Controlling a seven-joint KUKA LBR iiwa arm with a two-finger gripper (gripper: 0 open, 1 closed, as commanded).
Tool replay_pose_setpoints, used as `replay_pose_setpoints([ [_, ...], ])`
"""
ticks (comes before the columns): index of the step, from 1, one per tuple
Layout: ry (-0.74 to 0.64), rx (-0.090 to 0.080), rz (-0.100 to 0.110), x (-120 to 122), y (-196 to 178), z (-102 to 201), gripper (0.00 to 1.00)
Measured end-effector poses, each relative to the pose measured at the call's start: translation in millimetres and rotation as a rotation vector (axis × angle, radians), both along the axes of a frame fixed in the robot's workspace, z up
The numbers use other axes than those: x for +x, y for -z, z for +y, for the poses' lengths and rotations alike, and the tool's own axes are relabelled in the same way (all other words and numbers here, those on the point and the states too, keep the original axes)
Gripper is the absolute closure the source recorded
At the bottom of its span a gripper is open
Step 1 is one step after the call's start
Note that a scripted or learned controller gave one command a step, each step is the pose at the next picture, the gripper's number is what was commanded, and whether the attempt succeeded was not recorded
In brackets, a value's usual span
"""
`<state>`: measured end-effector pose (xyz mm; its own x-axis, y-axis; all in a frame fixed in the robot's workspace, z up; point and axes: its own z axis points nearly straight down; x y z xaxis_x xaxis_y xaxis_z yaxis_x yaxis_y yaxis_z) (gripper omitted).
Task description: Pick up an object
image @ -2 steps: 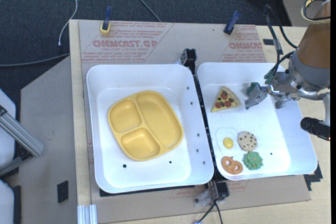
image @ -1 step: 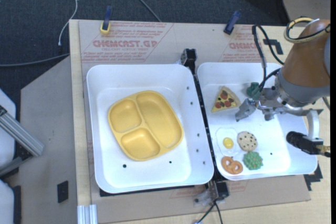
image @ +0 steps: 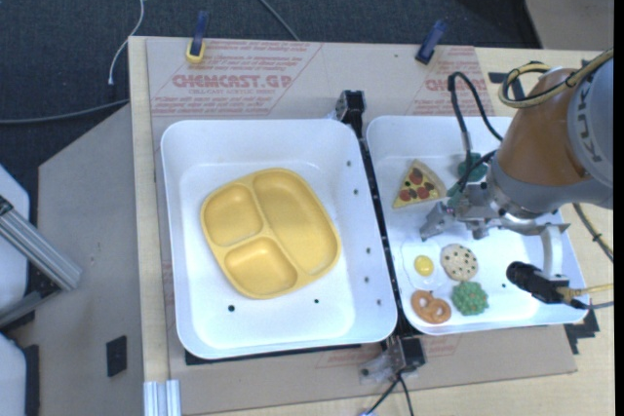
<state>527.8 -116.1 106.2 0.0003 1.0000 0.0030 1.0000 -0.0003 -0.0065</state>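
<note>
- Grey arm (image: 561,151) with its orange band reaches in from the right and bends down over the right bin (image: 390,136), its wrist hanging above the bin's middle.
- Its pincer (image: 458,221) points down and leftward among the food toys; whether it is released or clenched I cannot tell, and nothing is seen gripped in it.
- Red print on the brown board (image: 244,78) covering the bench reads "CHEMCAST GP", repeated behind both bins.
- A pizza slice (image: 418,185) lies just up and left of the pincer; a cookie (image: 458,261) lies just below it.
- A fried egg (image: 423,265), a pretzel (image: 430,306) and a broccoli piece (image: 470,297) sit near the bin's front edge.
- A yellow divided tray (image: 270,231) lies in the left bin (image: 185,209), well apart from the pincer.
</note>
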Motion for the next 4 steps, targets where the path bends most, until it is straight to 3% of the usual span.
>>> replay_pose_setpoints([
  [1, 0.001, -0.001, -0.007, 1, -14, 0, 1.00],
  [3, -0.002, -0.004, -0.014, 6, -133, 0, 1.00],
  [4, -0.006, -0.002, -0.009, 24, -135, 41, 1.00],
])
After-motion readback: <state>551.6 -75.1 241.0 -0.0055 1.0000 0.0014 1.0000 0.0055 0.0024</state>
